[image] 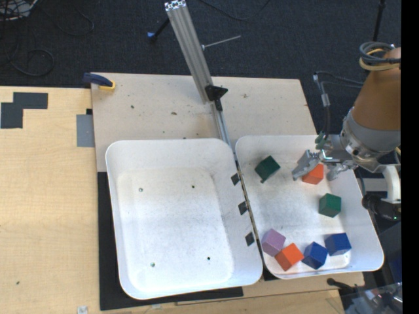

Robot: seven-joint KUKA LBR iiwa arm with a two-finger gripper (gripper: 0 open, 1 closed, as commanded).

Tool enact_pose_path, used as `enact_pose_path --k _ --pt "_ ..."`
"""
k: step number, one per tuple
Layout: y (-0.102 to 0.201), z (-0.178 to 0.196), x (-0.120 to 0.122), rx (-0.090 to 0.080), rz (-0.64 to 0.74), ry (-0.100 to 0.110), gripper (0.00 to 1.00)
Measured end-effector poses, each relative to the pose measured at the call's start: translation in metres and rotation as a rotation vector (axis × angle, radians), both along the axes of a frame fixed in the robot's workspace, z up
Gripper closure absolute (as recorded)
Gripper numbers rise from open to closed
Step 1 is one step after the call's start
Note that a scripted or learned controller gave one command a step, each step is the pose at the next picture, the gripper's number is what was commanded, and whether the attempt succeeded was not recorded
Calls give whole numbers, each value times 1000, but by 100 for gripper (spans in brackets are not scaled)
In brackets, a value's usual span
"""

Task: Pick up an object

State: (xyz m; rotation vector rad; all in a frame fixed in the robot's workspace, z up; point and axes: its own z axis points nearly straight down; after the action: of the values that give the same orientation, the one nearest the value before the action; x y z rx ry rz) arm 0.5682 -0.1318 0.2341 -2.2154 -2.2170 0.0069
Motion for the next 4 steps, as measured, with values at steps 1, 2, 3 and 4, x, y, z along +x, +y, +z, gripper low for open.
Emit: enact_pose_path --k 1,2,3,4 --pt "-1 2 1 -1 -2 -5 0" --pt "-2 -41 1 -1 -2 0 0" --pt "1 -105 -6 0 -2 2 0" --pt "1 -143 -5 -1 -3 -7 0"
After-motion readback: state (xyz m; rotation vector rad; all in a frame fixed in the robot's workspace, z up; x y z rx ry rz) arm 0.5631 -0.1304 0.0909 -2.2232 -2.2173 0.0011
